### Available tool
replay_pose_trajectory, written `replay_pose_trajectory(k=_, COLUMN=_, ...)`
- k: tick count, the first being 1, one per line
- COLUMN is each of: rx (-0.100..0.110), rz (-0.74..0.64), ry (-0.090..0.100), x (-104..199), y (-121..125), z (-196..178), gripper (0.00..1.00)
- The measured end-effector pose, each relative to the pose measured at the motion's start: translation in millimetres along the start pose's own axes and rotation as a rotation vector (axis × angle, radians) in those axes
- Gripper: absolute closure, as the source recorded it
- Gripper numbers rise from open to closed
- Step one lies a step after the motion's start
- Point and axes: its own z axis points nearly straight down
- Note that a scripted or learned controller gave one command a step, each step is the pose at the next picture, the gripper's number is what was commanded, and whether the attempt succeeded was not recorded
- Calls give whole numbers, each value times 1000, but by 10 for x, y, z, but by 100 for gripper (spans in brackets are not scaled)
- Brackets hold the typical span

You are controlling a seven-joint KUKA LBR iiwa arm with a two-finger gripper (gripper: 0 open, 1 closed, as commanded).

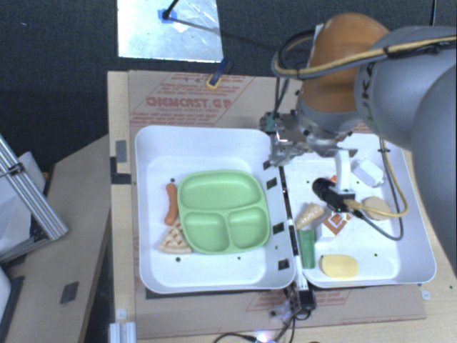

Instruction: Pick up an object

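Observation:
My gripper [303, 143] hangs over the upper left corner of the right bin [418, 263], close to the divider between the bins. Below it in that bin lie a tan cone-shaped piece [310, 215], a green stick [306, 247], an orange-and-white square [335, 224], a beige oval [375, 206], a yellow slab [338, 266] and a white block [368, 171]. Nothing is visibly held.
The left bin [153, 156] holds a green divided plate [223, 211], a reddish sausage [171, 202] and a pizza-like wedge [174, 240]. The arm's grey body and orange band [346, 48] cover the right bin's far side. A shiny sheet [170, 20] lies behind the bench.

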Motion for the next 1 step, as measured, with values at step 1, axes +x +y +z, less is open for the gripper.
replay_pose_trajectory(k=1, rx=3, rz=1, ry=-1, x=-41, y=-22, z=174, gripper=100)
